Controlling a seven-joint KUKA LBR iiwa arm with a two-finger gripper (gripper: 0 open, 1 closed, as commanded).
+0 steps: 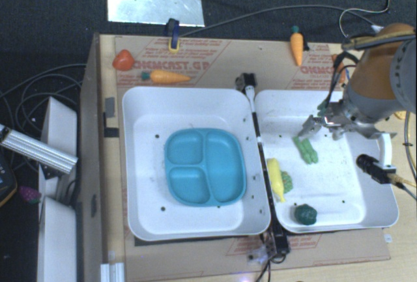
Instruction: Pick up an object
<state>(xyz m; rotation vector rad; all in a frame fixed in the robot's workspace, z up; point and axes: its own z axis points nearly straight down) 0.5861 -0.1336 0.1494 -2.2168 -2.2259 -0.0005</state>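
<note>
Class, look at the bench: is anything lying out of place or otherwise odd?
Yes. Two toy carrots and a red toy lie on the cardboard behind the bins, outside them, while the other toys sit in the right bin. Nothing looks spilled or broken.
</note>
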